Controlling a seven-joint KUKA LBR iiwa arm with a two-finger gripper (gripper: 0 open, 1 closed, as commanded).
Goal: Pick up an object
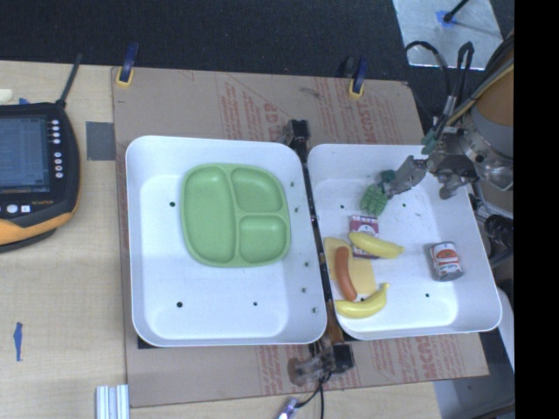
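writing: red print on the worktop [218,103] cardboard, unreadable; can [445,261] label red, illegible
tool [409,179]: over right bin [472,317], touching green toy [376,199]; grip state unclear

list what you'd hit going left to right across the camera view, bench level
teach pendant → green divided plate → hot dog → broccoli → small can

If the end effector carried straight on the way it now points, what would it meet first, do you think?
Probably the green broccoli piece, just beyond the end effector, which points down-left into the right bin; depth is unclear from this slanted view.
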